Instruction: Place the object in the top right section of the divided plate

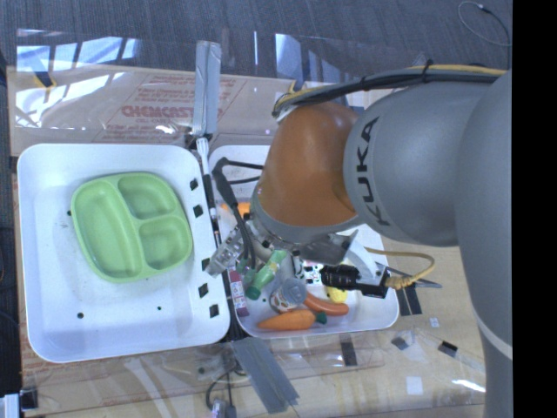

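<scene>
The green divided plate [130,225] lies in the left white bin [52,320], its three sections bare. The grey and orange arm [348,172] reaches over the right bin [383,316], and its hand [252,259] sits low among the clutter near that bin's left wall; whether it is open or closed cannot be told. Beside it lie small toy items: a carrot [285,321], an orange and yellow piece [327,305] and a green piece [264,273]. Which one is the task's object cannot be told. Both bins rest on the worktop [418,373].
</scene>
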### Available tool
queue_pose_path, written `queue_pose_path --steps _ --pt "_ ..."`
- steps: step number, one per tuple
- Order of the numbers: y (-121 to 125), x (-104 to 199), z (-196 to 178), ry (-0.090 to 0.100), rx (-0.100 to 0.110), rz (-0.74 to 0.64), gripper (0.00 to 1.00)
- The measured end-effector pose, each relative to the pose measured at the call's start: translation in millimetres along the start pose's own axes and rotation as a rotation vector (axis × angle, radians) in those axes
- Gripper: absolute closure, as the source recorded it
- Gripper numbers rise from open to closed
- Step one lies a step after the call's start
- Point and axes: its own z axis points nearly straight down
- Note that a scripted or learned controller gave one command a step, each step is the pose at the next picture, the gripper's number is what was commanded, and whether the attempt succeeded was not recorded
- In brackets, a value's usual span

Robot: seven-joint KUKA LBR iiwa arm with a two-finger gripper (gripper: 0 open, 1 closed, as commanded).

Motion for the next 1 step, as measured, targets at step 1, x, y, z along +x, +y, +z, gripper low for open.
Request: queue_pose_path --steps 1 --pt "11.0 10.0 22.9 0.001 0.001 -0.443 1.0"
